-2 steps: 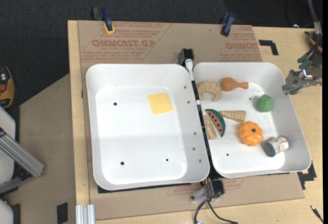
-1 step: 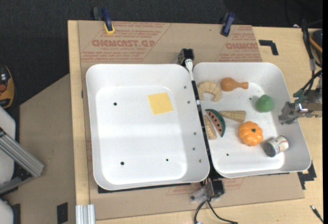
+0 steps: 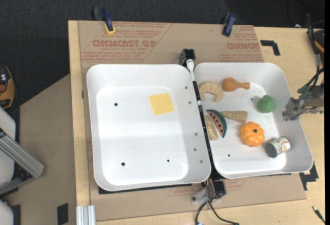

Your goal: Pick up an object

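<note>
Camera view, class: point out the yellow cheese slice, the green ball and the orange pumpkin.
Yellow cheese slice (image 3: 161, 104): camera view, centre of its flat face.
Green ball (image 3: 266, 104): camera view, middle of its rounded top.
Orange pumpkin (image 3: 252, 134): camera view, middle of its ribbed body.

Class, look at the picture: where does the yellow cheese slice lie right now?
The yellow cheese slice lies flat in the left bin, in its upper middle part, alone there, left of the divider from the croissant in the right bin.
</note>
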### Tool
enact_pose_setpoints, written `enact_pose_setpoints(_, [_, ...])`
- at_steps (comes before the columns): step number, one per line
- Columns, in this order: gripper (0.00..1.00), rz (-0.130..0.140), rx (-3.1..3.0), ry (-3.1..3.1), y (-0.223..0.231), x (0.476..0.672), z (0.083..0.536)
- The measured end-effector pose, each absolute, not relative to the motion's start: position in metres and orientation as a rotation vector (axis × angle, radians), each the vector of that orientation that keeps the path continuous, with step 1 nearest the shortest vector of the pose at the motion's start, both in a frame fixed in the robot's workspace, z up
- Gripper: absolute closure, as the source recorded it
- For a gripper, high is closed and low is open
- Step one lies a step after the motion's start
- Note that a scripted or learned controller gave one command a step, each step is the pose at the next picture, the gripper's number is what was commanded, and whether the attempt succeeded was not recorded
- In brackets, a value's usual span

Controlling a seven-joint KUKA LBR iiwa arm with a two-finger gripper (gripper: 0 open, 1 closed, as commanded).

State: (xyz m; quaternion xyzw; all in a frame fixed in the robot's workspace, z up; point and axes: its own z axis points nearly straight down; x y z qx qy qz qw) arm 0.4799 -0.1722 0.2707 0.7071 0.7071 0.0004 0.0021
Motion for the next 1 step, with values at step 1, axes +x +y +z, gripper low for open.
enact_pose_setpoints(1, [1.00, -0.007, 2.228, 2.233, -0.1300, 0.4771, 0.1387])
